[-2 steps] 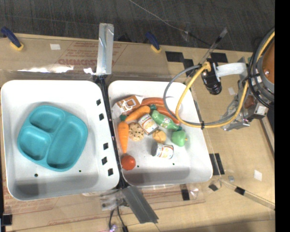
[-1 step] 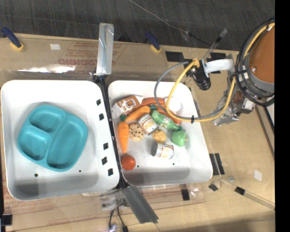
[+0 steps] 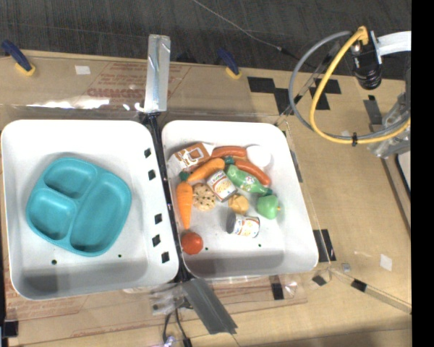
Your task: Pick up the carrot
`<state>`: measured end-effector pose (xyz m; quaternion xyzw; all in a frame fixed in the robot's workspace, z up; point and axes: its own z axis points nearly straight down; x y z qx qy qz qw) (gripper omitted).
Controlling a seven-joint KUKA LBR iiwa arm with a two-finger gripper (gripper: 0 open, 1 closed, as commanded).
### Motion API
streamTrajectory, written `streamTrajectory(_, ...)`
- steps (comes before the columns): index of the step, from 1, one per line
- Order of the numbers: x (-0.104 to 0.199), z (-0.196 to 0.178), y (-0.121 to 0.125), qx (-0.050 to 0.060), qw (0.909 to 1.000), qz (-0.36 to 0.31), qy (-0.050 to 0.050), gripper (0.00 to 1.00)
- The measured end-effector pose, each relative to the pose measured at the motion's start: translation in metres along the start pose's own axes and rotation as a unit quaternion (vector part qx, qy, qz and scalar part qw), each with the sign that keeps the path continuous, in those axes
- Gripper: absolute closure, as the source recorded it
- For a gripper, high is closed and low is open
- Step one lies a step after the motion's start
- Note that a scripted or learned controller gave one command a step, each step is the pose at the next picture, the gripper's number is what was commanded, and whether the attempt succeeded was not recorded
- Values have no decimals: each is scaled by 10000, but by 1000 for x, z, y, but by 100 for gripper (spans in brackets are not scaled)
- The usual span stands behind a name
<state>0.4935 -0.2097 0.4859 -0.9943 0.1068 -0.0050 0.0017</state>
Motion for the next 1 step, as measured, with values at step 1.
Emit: streamTrajectory(1, 6, 143, -1, 6, 9999, -90, -90, 100)
